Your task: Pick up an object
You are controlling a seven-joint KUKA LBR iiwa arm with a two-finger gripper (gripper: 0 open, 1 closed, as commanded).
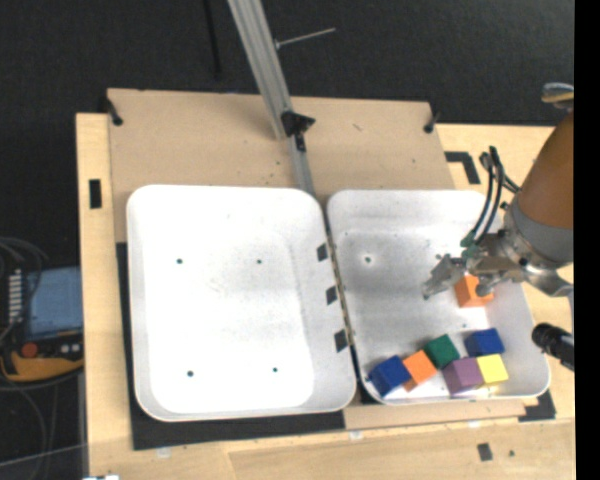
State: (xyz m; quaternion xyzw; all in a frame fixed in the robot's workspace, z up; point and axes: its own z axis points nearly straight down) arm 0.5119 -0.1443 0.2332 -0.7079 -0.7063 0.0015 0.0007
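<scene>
Claw over an orange block

The claw (467,280) sits at the orange block (467,290), apart from the cluster; grip state unclear.

Both white bins, left (230,298) and right (400,238), look like smooth matt plastic, scuffed grey across the floors. The bench (270,133) beneath shows pale, flat wood or board, unvarnished. The slanted pole (265,58) gleams like brushed metal. The small coloured blocks (445,363) read as matt, possibly foam or painted wood.
</scene>
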